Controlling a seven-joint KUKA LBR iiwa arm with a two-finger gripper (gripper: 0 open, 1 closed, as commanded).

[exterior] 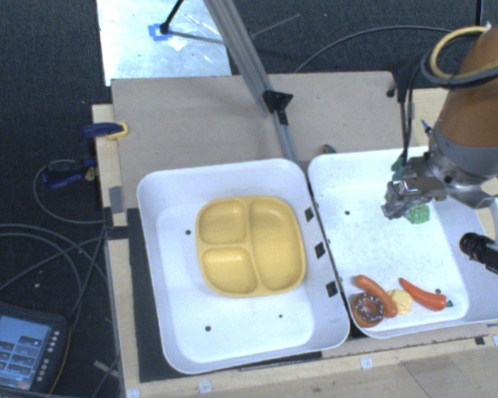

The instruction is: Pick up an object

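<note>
A small green object (419, 214) lay in the right bin (366, 253), partly tucked under the gripper (402, 199) at its lower right side and touching or nearly touching it. Whether the gripper was wide, narrow or closed on anything could not be told from the slanted view above; the green thing did not show between its fingers.

Below the gripper, near the bin's front wall, lay an orange-red sausage-like piece (374, 294), a brown ringed doughnut (366, 309), a small yellow lump (402, 302) and a second red piece (423, 294), close together in a loose row. Well to the gripper's left, in the left bin (182, 330), sat a yellow divided plate (250, 245) with three compartments. Behind the gripper rose the grey arm (476, 122) with its orange band.
</note>
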